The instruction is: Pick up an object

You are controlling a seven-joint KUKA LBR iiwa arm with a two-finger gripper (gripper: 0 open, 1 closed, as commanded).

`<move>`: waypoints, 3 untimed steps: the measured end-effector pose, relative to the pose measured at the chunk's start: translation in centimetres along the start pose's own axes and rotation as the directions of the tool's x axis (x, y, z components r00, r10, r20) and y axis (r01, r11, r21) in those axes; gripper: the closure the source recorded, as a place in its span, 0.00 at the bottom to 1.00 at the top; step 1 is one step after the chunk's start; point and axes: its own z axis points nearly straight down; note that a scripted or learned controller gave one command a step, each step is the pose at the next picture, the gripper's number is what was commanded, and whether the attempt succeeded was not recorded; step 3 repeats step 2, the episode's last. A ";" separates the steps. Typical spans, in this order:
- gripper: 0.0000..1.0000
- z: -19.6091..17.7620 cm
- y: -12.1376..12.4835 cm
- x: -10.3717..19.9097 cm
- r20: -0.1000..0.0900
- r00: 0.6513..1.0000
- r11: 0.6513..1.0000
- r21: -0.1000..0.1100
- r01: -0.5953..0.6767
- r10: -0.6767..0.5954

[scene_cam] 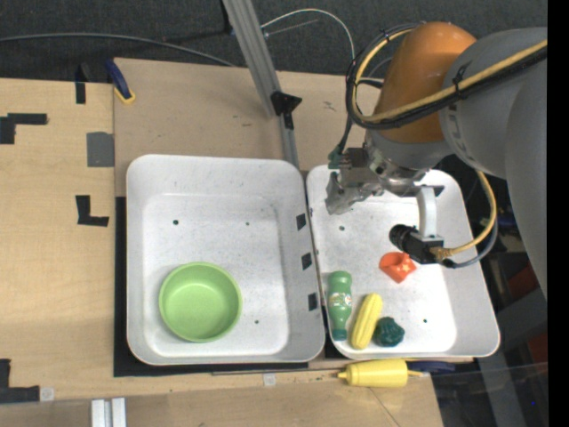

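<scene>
Claw (340, 196) sits low over the far left corner of the right bin (462, 332), close to the wall it shares with the left bin (142, 238). Finger spread: cannot tell, the tips blur into one grey mass. Nothing seen between them. Above the claw the wrist widens into the orange band (427, 69) and then the grey arm (507, 96), which comes in from the right. Looped cables (360, 69) run along the wrist.

Right bin contents, going outward from the claw:
- small orange-red block (397, 266), mid-bin, to the right of and nearer than the claw, well apart from it. A black fitting (407, 238) on a cable hangs just above it.
- green bottle-shaped object (339, 296) by the left wall, toward the near edge.
- yellow banana-shaped object (364, 319), tilted, just beside the green one on its right.
- dark teal lump (388, 332), touching or nearly touching the yellow object's near end.

All four objects lie on the bin floor.

Left bin: light green bowl (200, 302), upright, in the near left part.

Outside the bins, on the tabletop (53, 265) just past the right bin's near rim: a yellow object (378, 374) lying on its side. A grey pole (258, 56) slants up from behind the bins. Black tape marks (87, 210) on the tabletop at left.
</scene>
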 end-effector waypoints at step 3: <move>1.00 -1.2 -5.8 9.3 0.000 1.000 1.000 0.000 0.001 -0.001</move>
